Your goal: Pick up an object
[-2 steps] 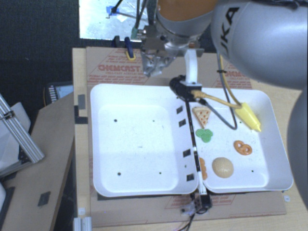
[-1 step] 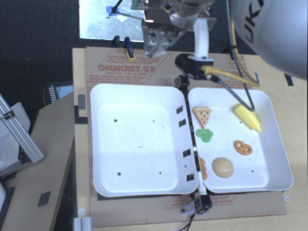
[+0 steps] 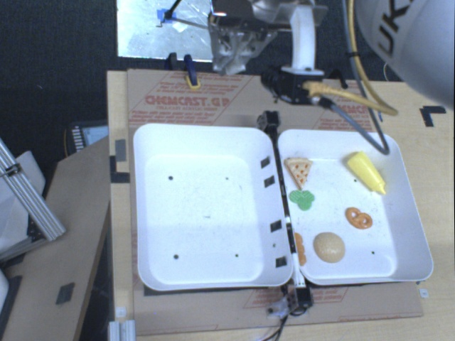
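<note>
Overhead: gripper (image 3: pixel 231 55) beyond bins | pretzel (image 3: pixel 359 218) well apart, right bin (image 3: pixel 412 212)

The right bin (image 3: pixel 409 219) holds a pizza slice (image 3: pixel 299 170), green piece (image 3: pixel 303 200), yellow cone (image 3: pixel 367 171), pretzel (image 3: pixel 359 218) and what looks like a bun (image 3: pixel 329 247); the gripper (image 3: pixel 234 52) hangs beyond the far edge.

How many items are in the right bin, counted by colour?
Yellow: 1, the cone-shaped piece
Green: 1, the small clover shape
Orange: 3, the pizza slice, the pretzel, the piece at the divider
Tan: 1, the round bun
Total: 6
</note>
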Tool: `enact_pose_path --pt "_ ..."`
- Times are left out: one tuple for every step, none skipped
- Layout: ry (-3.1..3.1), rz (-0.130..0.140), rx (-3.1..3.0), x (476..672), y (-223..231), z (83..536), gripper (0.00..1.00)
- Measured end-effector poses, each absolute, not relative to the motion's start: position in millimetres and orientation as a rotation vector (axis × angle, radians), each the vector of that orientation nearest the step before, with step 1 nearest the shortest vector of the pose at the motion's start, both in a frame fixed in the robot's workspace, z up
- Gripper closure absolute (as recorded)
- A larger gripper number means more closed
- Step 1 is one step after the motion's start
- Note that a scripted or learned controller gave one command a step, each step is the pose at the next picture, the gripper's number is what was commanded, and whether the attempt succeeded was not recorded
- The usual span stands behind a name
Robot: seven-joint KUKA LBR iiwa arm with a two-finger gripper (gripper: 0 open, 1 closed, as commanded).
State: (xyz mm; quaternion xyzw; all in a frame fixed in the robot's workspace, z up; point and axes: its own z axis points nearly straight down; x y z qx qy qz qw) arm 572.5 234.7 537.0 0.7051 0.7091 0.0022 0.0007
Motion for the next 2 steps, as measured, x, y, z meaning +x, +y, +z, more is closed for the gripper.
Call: enact_pose_path --pt "2.224 -0.021 2.227 564.7 203 304 1.0" --pt "2.216 -0.002 2.227 513.1 123 340 1.0"
